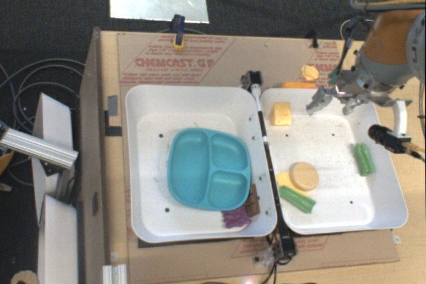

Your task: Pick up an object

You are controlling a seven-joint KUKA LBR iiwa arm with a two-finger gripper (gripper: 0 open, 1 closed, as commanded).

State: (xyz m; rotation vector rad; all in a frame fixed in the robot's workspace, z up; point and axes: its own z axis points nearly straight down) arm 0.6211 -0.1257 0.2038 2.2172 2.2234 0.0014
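The arm [393, 30] comes in from the right, up high over the far end of the right bin [386, 209]. Its gripper [335, 98] hangs above the top edge of that bin. The two fingers look spread apart, and nothing sits between them.

In the right bin, a yellow block [282, 114] lies near the top left corner, just left of the gripper. A round tan disc [304, 176] lies lower down, on top of a flat yellow piece [285, 179]. A green stick [297, 199] lies just below the disc, touching it. Another green stick [363, 159] lies by the right wall, well apart from the others.

Past the top edge of the right bin, an orange stick [299, 84] and a small yellow thing [309, 72] lie on the cardboard [193, 60].

The left bin [143, 143] holds a blue plate [208, 168] with three parts. A purple thing [234, 217] and a brown thing [253, 203] lie at the plate's lower right edge, by the wall between the bins.
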